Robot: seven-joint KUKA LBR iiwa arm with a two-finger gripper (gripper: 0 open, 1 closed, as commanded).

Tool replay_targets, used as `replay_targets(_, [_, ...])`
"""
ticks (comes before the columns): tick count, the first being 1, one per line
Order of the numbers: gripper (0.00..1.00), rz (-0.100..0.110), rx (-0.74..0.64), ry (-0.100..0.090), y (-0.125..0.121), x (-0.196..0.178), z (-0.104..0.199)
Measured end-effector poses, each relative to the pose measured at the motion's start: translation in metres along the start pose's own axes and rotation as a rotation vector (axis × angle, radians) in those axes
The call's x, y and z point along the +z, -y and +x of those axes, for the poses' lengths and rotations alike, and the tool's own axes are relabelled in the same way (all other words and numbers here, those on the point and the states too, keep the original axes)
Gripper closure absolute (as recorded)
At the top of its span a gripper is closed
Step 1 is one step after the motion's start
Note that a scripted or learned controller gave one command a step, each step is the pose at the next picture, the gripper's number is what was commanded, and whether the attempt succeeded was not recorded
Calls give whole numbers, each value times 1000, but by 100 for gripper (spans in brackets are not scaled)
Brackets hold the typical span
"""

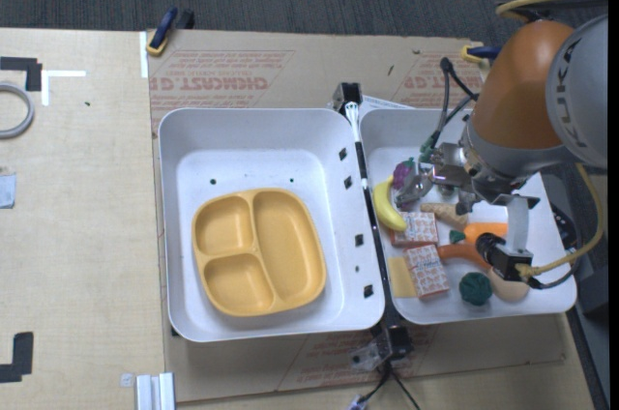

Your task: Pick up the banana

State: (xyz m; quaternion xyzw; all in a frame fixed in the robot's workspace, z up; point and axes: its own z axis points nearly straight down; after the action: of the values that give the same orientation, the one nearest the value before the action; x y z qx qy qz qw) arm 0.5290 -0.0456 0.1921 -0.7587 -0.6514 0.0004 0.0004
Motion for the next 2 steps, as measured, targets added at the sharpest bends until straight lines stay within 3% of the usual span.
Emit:
replay_targets(1, [0, -1, 1, 1, -31, 0, 42])
replay_targets(2, [0, -1, 1, 1, -31, 0, 42])
